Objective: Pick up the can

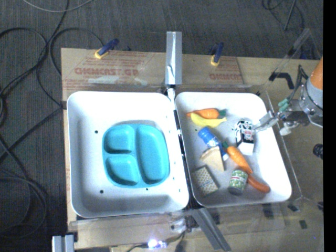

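The can (238,180) is small, with a green label and a silver end. It lies near the front right of the right bin (273,161), leaning against an orange carrot (242,162). My gripper (266,121) hangs over the bin's right rim, well behind and to the right of the can, close to a black-and-white cow-patterned item (244,132). Nothing shows in the gripper.
The right bin also holds a second carrot (208,113), a yellow banana (206,121), a blue bottle (209,138), a tan wedge (213,159) and a mesh-patterned block (205,179). The left bin (84,140) carries a blue divided plate (136,154).
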### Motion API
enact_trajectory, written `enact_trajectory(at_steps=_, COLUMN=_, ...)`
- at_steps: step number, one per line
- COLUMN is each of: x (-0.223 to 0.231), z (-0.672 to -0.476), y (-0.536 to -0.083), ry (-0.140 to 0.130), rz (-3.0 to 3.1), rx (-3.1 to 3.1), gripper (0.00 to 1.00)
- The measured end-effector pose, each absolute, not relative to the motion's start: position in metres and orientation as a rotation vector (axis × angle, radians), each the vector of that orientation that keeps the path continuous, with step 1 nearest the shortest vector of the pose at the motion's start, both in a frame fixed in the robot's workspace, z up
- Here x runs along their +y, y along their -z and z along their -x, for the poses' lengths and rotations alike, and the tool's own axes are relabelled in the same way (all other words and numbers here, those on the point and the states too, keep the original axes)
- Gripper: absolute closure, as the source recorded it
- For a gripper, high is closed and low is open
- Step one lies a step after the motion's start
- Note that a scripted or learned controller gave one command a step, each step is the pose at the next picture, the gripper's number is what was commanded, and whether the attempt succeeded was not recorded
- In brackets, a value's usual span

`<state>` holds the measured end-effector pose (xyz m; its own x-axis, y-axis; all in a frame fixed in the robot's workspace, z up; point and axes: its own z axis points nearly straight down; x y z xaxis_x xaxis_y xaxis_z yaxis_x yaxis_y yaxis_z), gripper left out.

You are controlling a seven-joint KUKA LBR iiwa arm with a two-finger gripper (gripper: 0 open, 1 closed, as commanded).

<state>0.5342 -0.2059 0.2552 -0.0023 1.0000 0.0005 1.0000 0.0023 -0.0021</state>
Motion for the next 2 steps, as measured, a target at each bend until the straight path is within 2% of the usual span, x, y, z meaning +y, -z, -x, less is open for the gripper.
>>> enact_trajectory(at_steps=1, x=-0.217, z=-0.569, y=-0.168, ry=-0.007, rz=2.309, rx=-2.127, gripper=0.0)
enact_trajectory(at_steps=2, x=-0.197, z=-0.614, y=-0.192, ry=-0.004, rz=2.472, rx=-1.938, gripper=0.0)
